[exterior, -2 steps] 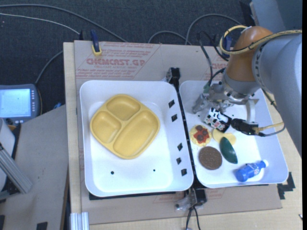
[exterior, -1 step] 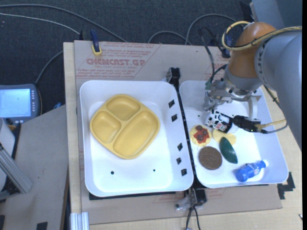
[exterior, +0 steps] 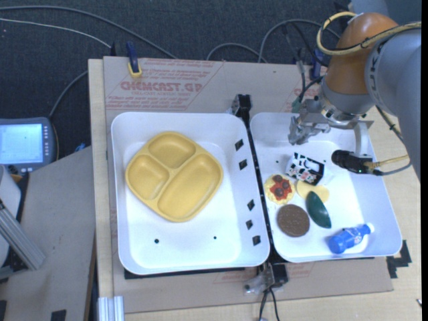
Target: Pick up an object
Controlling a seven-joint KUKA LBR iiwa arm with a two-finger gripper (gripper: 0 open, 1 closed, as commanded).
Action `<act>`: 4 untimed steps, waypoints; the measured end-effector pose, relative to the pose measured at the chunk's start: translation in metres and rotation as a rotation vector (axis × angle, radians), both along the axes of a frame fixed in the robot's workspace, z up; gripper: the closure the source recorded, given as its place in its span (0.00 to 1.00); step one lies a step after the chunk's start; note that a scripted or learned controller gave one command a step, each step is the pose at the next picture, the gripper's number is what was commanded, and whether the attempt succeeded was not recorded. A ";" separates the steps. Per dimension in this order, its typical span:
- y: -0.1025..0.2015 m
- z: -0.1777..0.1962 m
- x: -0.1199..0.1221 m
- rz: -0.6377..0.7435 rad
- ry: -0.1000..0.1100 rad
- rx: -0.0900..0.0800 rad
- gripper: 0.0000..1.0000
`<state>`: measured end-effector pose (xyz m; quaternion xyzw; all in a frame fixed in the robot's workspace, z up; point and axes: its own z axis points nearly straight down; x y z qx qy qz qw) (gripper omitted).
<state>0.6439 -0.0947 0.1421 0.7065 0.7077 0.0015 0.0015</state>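
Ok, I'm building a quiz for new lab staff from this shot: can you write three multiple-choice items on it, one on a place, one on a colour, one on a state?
1. Where does the yellow divided plate lie?
A. left bin
B. right bin
C. on the cardboard outside the bins

2. What colour is the bottle in the right bin?
A. red
B. blue
C. white

3. How does the pincer stand?
A. gripping the bottle
B. resting on the plate
C. above the right bin's far end, away from the small items

Answers: 1 A, the plate sits in the left bin. 2 B, its body is blue. 3 C, it hangs near that bin's far edge, nothing seen in it.
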 end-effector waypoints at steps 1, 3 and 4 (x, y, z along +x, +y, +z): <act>0.000 0.058 -0.008 -0.001 -0.002 0.000 1.00; 0.051 0.109 -0.046 0.003 0.008 0.003 1.00; 0.095 0.099 -0.073 0.002 0.009 0.002 1.00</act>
